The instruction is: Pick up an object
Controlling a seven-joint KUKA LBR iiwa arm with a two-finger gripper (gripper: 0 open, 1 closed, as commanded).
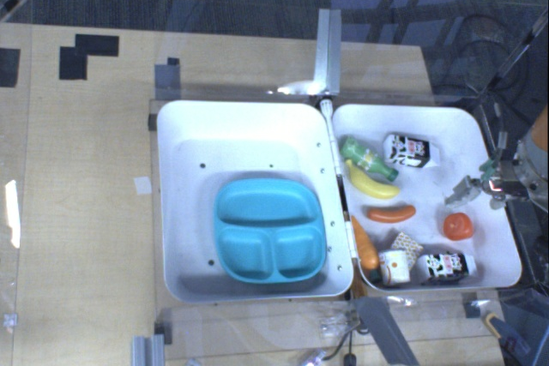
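The right bin [455,120] holds several items: a green bottle [369,157], a yellow banana [373,183], a black-and-white carton [406,150], an orange-red sausage [390,213], a red tomato [458,225], a carrot [365,244], a small white cup [395,267] and a black-and-white can [444,266]. My gripper [477,195] hangs over the right side of this bin, just above the tomato. It is open, with nothing between its fingers.
The left bin [197,141] holds a blue divided tray [270,227]. A metal post [328,47] stands behind the wall between the bins. The arm comes in from the right edge.
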